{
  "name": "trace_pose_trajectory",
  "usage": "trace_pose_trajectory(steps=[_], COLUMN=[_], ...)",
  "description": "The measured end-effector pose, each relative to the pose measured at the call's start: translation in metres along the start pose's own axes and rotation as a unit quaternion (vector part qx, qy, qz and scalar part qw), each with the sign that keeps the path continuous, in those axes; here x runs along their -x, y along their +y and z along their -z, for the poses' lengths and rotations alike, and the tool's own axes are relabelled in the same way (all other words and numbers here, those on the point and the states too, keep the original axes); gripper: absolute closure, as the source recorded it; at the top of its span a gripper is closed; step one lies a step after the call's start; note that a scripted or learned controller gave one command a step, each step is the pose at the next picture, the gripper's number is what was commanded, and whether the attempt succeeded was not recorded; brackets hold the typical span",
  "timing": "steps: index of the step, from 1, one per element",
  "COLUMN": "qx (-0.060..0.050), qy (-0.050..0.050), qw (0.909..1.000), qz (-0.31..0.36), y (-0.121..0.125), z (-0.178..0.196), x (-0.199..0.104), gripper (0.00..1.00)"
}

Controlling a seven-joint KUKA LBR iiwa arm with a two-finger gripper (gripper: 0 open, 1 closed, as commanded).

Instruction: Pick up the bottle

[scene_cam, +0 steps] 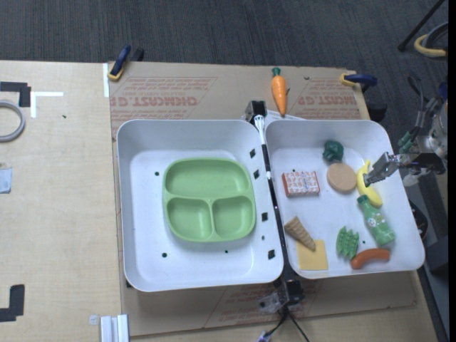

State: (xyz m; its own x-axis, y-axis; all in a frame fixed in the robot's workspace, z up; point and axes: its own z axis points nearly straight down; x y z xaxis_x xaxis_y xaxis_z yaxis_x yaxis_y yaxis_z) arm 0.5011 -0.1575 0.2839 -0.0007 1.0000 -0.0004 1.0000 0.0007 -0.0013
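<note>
Green bottle (375, 220) lying near right bin's (335, 135) right edge, between banana (367, 184) and sausage (370, 257). Jaws (381, 168) poised over the banana; spread impossible to tell, nothing visibly held. Likely risk: closing on banana instead, given tight crowding.

Bottle (375, 221) looks to be glossy green plastic. Both bins (135, 212) are smooth white plastic, the tray (209, 199) matt green plastic. Cardboard sheet (171, 95) is laid over a wood bench (57, 212).

Bench (57, 212): pale wood.
On it: cardboard sheet (164, 95), two white bins (135, 212) (399, 251), toy carrot (278, 90).
</note>
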Motion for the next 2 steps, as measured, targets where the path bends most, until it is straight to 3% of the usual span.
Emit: trace_pose_trajectory(steps=[1,2], qx=[0.000,0.000], qy=[0.000,0.000], qw=[1.0000,0.9980], qz=[0.000,0.063], y=[0.001,-0.024], z=[0.009,-0.035], x=[0.000,-0.070], gripper=[1.00,1.00])
